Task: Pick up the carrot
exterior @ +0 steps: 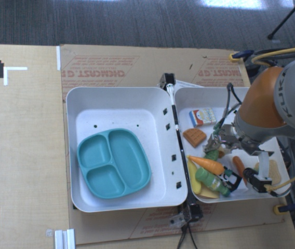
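Jaws: hidden in clutter under wrist, we cannot tell whether open or closed. Carrot just near-left of them, lying in right bin, over green bottle. We judge it light, rigid, smooth plastic, likely slippery; grip across thick middle. Teal plate in left bin, well apart.

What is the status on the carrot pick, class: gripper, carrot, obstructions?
Gripper low in right bin, above carrot, grip unconfirmed. Carrot lying in bin, not lifted. Green bottle against it, cracker close by.
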`<state>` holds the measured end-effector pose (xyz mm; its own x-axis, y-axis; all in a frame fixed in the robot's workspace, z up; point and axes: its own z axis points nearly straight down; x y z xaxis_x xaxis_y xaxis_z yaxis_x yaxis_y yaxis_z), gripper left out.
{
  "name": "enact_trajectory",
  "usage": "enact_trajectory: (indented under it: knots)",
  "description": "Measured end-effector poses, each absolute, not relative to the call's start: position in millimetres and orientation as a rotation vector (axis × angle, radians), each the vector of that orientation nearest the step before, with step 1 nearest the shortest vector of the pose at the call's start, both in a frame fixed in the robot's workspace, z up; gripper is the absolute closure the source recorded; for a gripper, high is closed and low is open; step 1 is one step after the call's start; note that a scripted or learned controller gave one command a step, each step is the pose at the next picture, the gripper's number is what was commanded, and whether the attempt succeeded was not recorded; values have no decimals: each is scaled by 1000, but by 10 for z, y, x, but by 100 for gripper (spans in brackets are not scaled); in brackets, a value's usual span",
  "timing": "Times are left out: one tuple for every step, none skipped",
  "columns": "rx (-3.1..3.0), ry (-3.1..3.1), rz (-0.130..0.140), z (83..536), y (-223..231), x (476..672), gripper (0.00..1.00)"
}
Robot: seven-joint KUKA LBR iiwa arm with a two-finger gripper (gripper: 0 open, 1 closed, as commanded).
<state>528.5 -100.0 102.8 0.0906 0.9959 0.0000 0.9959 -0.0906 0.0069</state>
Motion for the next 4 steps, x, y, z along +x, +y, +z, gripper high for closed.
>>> enact_trajectory:
  knots:
    - [2121,2311,6,937,-956,4803,100]
    - [2127,2303,8,1024,-962,4822,100]
    - [1872,2510,8,945,-945,4816,100]
    - [2009,2415,-2,1909,-6,4790,100]
